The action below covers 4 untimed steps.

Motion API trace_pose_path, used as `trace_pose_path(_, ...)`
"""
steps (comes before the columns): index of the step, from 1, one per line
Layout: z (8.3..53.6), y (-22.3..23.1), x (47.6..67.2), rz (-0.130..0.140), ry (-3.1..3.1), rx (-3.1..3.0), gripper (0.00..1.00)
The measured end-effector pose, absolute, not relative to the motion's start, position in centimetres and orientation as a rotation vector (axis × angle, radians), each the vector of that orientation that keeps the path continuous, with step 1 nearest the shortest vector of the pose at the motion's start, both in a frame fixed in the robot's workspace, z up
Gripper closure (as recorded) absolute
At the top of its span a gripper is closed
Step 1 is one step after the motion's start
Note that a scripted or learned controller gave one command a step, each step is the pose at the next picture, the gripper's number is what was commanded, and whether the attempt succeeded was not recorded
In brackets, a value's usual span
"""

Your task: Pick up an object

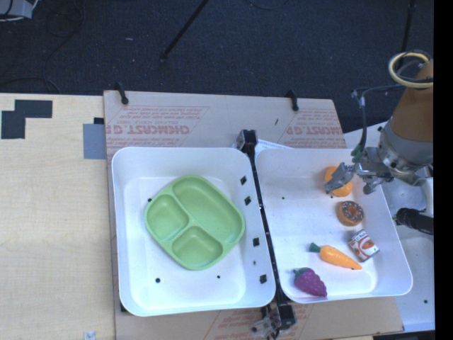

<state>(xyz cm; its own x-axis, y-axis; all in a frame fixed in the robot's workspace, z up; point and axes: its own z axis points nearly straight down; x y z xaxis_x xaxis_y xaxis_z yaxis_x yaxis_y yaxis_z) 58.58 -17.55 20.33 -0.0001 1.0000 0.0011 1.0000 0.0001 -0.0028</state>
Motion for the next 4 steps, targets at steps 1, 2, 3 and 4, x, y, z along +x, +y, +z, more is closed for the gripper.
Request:
trace_pose_path(1,14.0,-17.7,58.3,0.005,-2.218,-2.217,0.0)
trace_pose_path(2,10.6,-17.9,58.6,-0.005,-2.225,-2.23,0.0)
trace_pose_path(3,11.6,-18.0,58.7,-0.005,-2.226,-2.234,1.0)
trace_pose_path(4,15.8,-17.9,58.6,0.0,-2.223,-2.22,1.0)
